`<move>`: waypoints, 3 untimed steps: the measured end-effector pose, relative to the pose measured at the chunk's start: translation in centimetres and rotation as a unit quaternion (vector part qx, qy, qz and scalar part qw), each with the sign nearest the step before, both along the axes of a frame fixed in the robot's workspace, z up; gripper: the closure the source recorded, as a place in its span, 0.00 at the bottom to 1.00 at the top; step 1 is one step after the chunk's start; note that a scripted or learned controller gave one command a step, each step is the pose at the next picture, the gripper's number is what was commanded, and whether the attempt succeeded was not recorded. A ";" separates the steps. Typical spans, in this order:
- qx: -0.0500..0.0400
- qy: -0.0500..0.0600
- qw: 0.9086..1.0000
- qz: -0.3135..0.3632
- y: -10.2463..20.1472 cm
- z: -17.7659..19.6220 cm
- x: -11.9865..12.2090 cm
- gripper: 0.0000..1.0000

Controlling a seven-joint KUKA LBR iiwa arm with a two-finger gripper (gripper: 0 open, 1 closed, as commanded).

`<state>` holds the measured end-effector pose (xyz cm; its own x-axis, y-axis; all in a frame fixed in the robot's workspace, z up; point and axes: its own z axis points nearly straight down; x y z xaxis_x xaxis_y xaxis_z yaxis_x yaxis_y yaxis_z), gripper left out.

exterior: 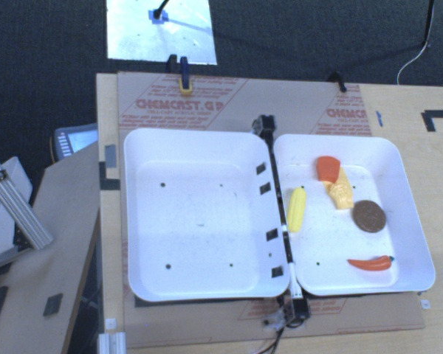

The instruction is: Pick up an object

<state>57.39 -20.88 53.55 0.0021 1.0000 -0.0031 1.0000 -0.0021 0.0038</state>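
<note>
Right bin (417, 231) — held 5 candidate items, all lying flat and loose, prob. scattered as pick stock:
1. yellow corn cob (297, 209), near the divider side
2. orange block (327, 168), touching item 3
3. pale yellow piece (342, 192)
4. brown disc (369, 216), just beside item 3
5. red chili (369, 264), apart, near front wall

Left bin (199, 137) — adjoined it.
Gripper state & arm pose: cannot tell.
</note>
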 end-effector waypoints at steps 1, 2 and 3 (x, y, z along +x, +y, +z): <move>0.001 0.001 1.000 0.001 0.2 0.0 -2.5 0.00; 0.001 0.000 1.000 0.002 0.3 0.0 -4.0 0.00; 0.001 0.000 1.000 0.002 0.3 0.0 -5.8 0.00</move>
